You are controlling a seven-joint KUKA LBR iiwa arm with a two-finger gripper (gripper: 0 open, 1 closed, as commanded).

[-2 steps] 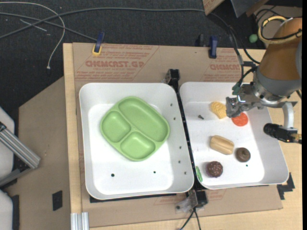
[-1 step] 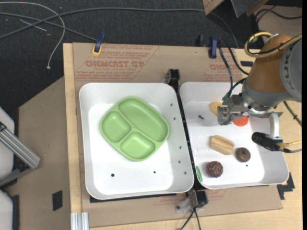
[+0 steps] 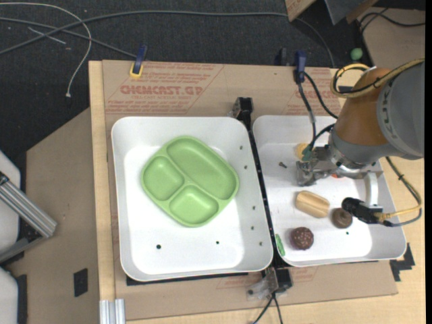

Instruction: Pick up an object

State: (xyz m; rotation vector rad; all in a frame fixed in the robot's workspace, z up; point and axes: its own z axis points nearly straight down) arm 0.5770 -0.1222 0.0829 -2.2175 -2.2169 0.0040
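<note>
The gripper [image 3: 309, 173] hangs low in the right bin [image 3: 283, 140]; whether it is open or closed I cannot tell. Just at its 5 o'clock lies a tan block [image 3: 312, 204], apart from it. Further toward 5 o'clock sit a small brown piece [image 3: 341, 217] and a dark round ball [image 3: 302, 237]. At 9 o'clock, the left bin [image 3: 135, 147] holds a green divided plate [image 3: 190, 180].

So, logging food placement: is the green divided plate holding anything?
Empty: the green divided plate shows three bare compartments, sitting in the left bin.
</note>
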